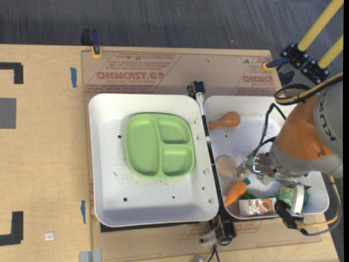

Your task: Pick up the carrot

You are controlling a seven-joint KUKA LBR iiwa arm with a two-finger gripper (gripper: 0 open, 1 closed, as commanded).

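- The gripper point(252, 171) sits low in the right bin point(256, 105), just up and right of the carrot point(235, 192). Can't tell whether it's spread or closed, too much clutter there.
- The carrot lies tilted by the bin's front-left corner, its green top toward the gripper, so that end looks like the handy place to grab.
- Tight spot: the bin wall on the left, a small carton point(256, 206) right beside it.
- More open floor toward the back, near the drumstick toy point(224, 120).

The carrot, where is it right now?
The carrot lies in the right bin, near its front edge by the wall next to the left bin. A small carton sits just in front of it, and the gripper is close by.
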